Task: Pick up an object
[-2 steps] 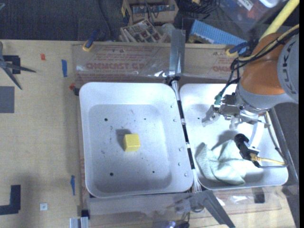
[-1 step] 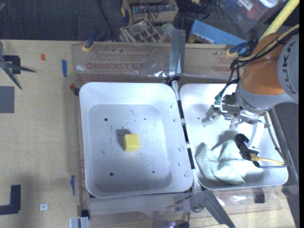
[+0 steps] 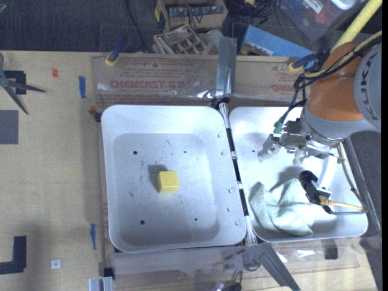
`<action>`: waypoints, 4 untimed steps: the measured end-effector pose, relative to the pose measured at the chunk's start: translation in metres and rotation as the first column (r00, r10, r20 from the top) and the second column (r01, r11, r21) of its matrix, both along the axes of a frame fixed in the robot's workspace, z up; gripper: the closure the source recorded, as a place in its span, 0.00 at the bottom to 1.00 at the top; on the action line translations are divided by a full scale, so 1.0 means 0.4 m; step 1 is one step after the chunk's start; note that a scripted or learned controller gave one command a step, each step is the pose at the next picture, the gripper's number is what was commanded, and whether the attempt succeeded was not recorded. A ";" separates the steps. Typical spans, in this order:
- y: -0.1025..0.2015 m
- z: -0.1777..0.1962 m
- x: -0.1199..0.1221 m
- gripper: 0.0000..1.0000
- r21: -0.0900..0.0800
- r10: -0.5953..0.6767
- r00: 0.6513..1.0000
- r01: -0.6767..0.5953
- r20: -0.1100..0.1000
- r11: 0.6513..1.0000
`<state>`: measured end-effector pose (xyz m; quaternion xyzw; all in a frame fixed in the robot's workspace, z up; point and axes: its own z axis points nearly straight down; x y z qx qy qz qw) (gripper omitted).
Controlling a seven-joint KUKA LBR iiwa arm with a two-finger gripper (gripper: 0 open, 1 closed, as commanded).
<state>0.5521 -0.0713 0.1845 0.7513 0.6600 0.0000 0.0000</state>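
Camera view: pincer (image 3: 284, 148), state unclear, hovers above white cloth (image 3: 280, 208) in right bin (image 3: 357, 223).

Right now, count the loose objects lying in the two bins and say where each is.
2. A yellow block lies mid-floor in the left bin; a white cloth lies near the right bin's front. The cloth may hide others.

We list a pale wooden bench (image 3: 48, 180) bearing two shallow white plastic bins: the left bin (image 3: 115, 126) at nine o'clock, the right bin (image 3: 248, 123) at three o'clock, side by side.
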 end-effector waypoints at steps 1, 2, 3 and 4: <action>0.000 0.000 0.000 0.00 0.000 0.000 1.000 0.000 0.000 1.000; 0.000 0.000 0.000 0.00 0.000 0.000 1.000 0.000 0.000 1.000; 0.000 0.000 0.000 0.00 0.000 0.000 1.000 0.000 0.000 1.000; 0.000 0.000 0.000 0.00 0.000 0.000 1.000 0.000 0.000 1.000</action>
